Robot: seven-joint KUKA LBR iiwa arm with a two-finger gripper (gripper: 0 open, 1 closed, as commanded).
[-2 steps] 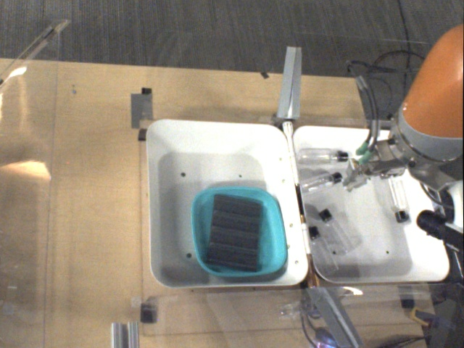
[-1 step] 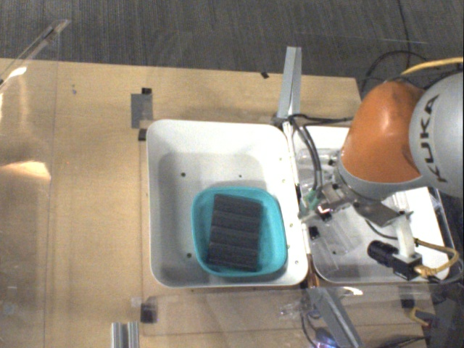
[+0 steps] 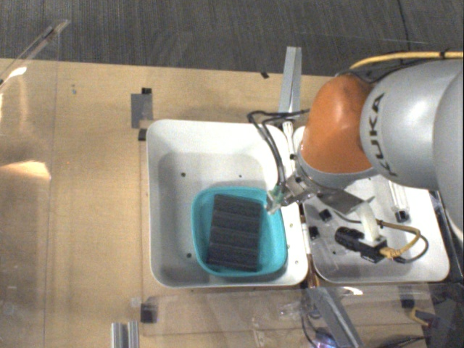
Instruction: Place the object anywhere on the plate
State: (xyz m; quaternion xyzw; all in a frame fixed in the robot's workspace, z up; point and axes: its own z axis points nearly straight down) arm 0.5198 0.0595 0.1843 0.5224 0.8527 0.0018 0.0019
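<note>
Camera view, from above at a slant: the wooden counter (image 3: 72,230) carries two shallow white bins side by side. The left bin (image 3: 158,194) holds a turquoise plate (image 3: 201,220), roughly square with rounded corners, set toward the bin's near right corner. A dark ribbed block (image 3: 235,230) lies flat on the plate, its long side running from the far edge to the near edge, slightly tilted; turquoise margin shows on both sides of it, wider on the right. The grey arm (image 3: 413,122) enters from the right, its orange band (image 3: 333,133) above the wall shared by the two bins. The hand (image 3: 275,200) sits at the plate's far right corner, just beside the block's upper right end, with no visible contact. Whether the hand is spread or pressed together cannot be told; nothing is seen pinched in it. The right bin (image 3: 431,270) is largely covered by the arm.
</note>
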